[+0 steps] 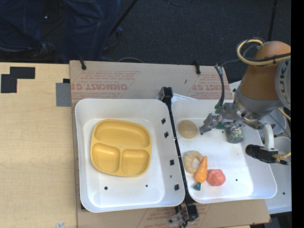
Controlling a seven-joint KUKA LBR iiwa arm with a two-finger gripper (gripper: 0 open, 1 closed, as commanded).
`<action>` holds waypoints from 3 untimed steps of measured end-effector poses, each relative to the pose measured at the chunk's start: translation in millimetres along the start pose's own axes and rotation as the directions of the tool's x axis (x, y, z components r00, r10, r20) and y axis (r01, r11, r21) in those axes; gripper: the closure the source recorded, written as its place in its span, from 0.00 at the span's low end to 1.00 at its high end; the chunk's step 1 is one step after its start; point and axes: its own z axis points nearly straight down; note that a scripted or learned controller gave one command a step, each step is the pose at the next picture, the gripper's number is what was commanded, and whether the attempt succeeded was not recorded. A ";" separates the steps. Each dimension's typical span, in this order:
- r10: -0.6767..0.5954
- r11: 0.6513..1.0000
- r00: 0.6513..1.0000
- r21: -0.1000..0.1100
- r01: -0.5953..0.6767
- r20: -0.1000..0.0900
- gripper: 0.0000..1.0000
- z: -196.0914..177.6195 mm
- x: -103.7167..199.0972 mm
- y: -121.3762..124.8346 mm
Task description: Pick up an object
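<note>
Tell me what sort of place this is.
Most likely a robotics lab set up for picking trials, not a kitchen. A grey and orange arm reaches over two white bins on a cardboard-lined bench. The food is toy-like: a carrot and a yellow divided plate.

Orange carrot [202, 169] aslant between pale ring [192, 160] and red lump [216, 177].

Glossy white plastic bins [118, 201]; smooth yellow plastic tray [121, 147].
</note>
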 end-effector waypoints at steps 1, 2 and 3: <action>-0.002 1.000 1.000 -0.013 0.002 0.001 0.00 -7.4 -0.1 2.7; -0.002 1.000 1.000 -0.009 0.002 0.001 0.00 52.1 5.7 9.8; -0.001 1.000 1.000 -0.009 0.001 0.001 0.00 115.1 7.2 14.3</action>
